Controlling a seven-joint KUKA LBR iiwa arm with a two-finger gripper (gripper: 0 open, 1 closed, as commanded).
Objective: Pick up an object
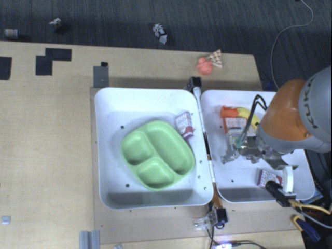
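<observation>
Camera view: fixed above the bench (46, 154), looking down at a slant on both bins.
Left bin (111, 191): holds a green divided plate (157, 153) lying flat near its middle, three compartments facing up.
Small packet (184, 124): red and white, resting just beside the plate's upper right rim, close to the bin's right wall.
Divider: the two bins meet edge to edge, a dark strip running along the joint.
Pink ball (205, 66): on the bench beyond the bins, with a small striped piece touching it; well apart from the arm.
Right bin (211, 139): an orange and yellow packet (232, 118) lies toward its far side; a small red and white item (271, 178) lies near the near edge.
Gripper (234, 150): low inside the right bin, just below the orange and yellow packet and left of the small item.
Finger state: cannot tell, since the metal parts blur together and the wrist shades them.
Arm (290, 119): grey with an orange band, reaching in from the right and covering much of the right bin.
Step in hand: by my reading, the descent onto a target in the right bin, most likely the orange and yellow packet; no object is seen held.
Next move calls for: settling squarely over the packet, closing on it, then lifting straight up clear of the bin wall.
</observation>
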